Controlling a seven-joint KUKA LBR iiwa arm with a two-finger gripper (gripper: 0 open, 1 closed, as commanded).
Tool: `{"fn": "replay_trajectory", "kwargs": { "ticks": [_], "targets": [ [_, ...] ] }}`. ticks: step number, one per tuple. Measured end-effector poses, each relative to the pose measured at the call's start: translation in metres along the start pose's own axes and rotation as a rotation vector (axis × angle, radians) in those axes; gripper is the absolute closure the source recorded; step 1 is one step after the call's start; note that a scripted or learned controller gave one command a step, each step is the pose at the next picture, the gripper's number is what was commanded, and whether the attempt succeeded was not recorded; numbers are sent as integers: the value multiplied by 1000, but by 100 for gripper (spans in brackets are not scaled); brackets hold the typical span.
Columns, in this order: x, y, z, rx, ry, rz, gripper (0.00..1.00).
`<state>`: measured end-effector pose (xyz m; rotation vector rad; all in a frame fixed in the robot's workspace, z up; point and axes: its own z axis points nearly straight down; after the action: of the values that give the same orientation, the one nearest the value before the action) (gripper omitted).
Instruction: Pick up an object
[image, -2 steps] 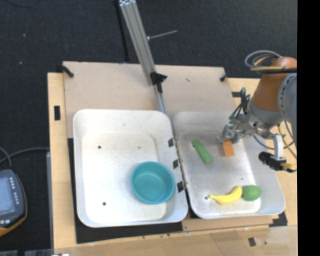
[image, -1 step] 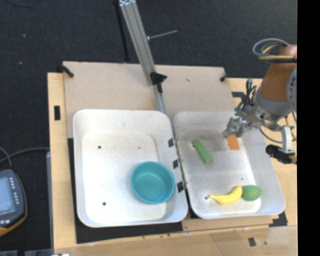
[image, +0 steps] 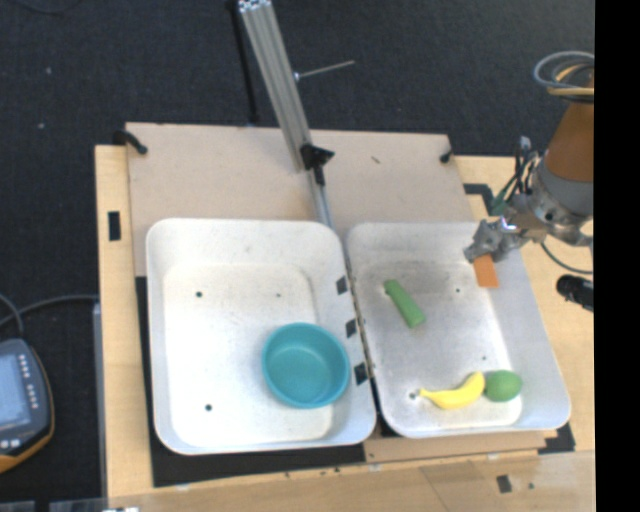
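My gripper (image: 487, 256) hangs over the right bin's (image: 440, 425) far right rim. A small orange block (image: 487, 273) sits between its fingertips, and the gripper is shut on it. A green cylinder (image: 405, 302) lies tilted in the middle of the right bin. At that bin's near right corner, a yellow banana (image: 453, 393) rests against a green lime-like fruit (image: 502, 385). A blue bowl (image: 305, 364) stands upright in the left bin (image: 180, 250), near its right front.
A slanted aluminium post (image: 283, 90) rises behind the bins, with a thin rod reaching down to the gap between them. Brown board (image: 230, 170) surrounds the bins. A handheld pendant (image: 20, 400) lies off the bench at the left.
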<state>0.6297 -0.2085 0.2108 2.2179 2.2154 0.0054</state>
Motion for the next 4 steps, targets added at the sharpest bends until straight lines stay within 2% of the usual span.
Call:
{"fn": "replay_trajectory", "kwargs": {
  "ticks": [1,3,4],
  "targets": [
    [-1,1,-14,3,2,-3,100],
    [92,3,-16,6,4,-7,100],
    [146,-10,-29,5,5,-8,100]
  ]
}}
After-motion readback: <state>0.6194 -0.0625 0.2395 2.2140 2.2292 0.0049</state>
